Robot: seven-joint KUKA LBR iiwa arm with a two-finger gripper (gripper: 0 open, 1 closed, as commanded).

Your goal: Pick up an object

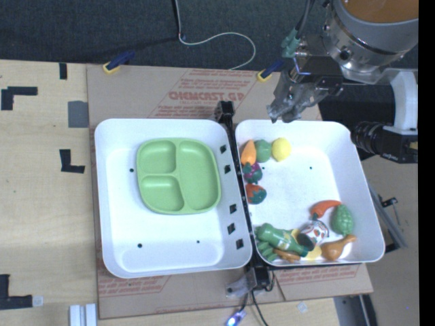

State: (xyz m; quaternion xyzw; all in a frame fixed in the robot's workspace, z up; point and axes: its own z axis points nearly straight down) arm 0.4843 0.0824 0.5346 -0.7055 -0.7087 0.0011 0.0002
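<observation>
My gripper [284,112] hangs above the far rim of the right bin [306,182], just beyond a yellow lemon-like toy [281,149]. Nothing shows between its fingers. Beside the lemon lies an orange carrot [248,152], with a purple-and-green toy [253,173] and a small red-orange piece [255,193] below it along the bin's left wall. A heap of toy food fills the bin's near corner: a green vegetable [272,236], a red pepper [324,208], a green lumpy piece [343,219], and an orange-brown piece [333,250].
The left bin [115,182] holds a light green divided plate [179,175]. A black clip strip [231,182] joins the two bins. Cardboard lies under both. A white cable [211,43] loops across the dark backdrop behind. The arm's body looms at top right.
</observation>
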